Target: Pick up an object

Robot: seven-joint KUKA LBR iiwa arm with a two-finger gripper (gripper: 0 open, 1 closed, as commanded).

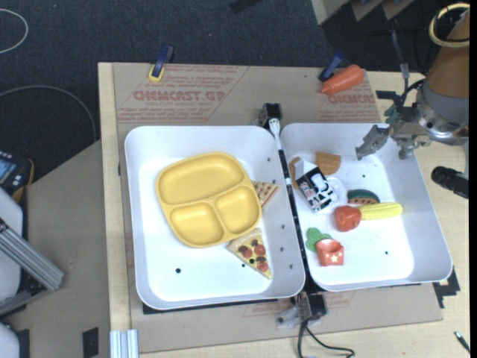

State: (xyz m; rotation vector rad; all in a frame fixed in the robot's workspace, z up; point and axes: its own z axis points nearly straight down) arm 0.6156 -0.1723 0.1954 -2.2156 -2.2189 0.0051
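White toys crowd the right bin (pixel 417 252): tomato (pixel 346 217), corn (pixel 381 211), strawberry (pixel 329 250). The gripper (pixel 387 142) hovers over bare floor near the far rim, fingers spread and grasping nothing, likely poised to descend.

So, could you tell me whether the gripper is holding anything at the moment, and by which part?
Nothing is held. The gripper hangs over the right bin's far corner, nothing between its fingers.
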